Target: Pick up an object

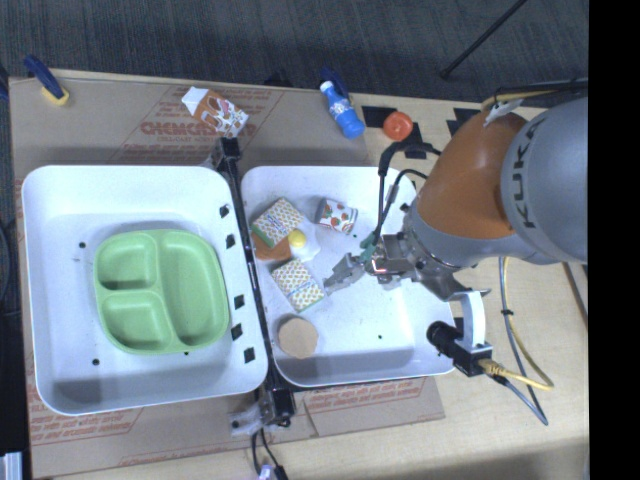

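The right white bin holds several small items. A patterned box lies at its left side, with a yellow piece and an orange-brown piece against it. A small printed cup lies on its side further back. A patterned block rests near the middle-left, and a brown round disc sits by the front-left corner. My gripper hangs low over the bin floor, just right of the patterned block, pointing toward it. Nothing shows between its tips.
The left white bin carries a green divided tray. Behind the bins on the cardboard lie a blue bottle, an orange cap and a printed packet. The arm's orange and grey body covers the right bin's right side.
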`<act>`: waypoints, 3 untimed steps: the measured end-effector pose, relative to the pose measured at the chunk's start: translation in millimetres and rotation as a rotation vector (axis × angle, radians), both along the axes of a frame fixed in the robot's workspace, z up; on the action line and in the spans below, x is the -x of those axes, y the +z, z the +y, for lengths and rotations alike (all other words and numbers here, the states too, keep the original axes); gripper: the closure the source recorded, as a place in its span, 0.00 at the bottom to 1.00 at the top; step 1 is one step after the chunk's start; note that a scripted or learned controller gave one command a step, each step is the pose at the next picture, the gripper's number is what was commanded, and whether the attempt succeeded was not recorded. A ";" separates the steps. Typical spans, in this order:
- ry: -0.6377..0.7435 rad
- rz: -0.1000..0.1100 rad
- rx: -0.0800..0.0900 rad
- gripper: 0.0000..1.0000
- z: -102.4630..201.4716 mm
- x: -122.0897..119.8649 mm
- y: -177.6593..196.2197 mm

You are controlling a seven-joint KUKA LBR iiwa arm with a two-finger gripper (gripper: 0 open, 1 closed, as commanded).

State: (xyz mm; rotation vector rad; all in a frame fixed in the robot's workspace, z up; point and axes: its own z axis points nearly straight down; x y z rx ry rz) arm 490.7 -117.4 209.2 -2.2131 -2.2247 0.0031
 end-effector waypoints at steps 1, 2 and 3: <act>0.001 0.001 0.000 0.00 -5.6 15.0 -118.1; 0.006 0.001 0.000 1.00 -5.6 14.2 -107.8; 0.001 -0.005 0.002 1.00 5.7 -13.7 20.6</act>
